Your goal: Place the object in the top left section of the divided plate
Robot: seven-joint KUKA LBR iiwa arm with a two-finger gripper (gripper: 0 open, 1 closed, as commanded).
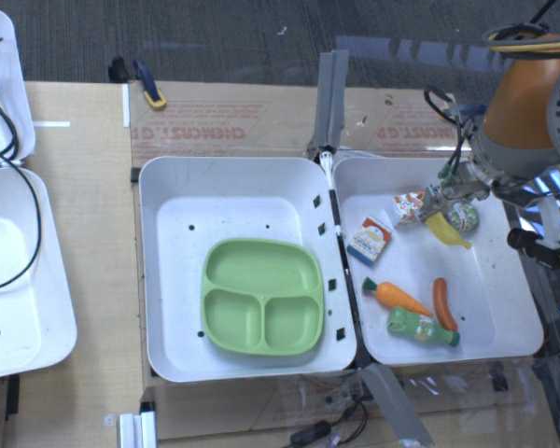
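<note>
Apparently picking: gripper [445,197], finger state impossible to tell, is hovering over the banana [446,230] near the right bin's [504,343] far edge; next, grasping and carrying to plate [261,297], far-left section.

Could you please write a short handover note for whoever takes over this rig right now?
Pincer: low over the back of the right white bin, among a yellow banana-shaped toy and crinkled wrappers; whether it grips anything cannot be told.
Green three-section plastic plate: in the left white bin, nothing in its sections.
Also in the right bin: small white-and-blue carton, orange toy carrot, red sausage, green bottle.
Done: nothing placed.
Left: pick an object, put it in the plate's top left section.
</note>
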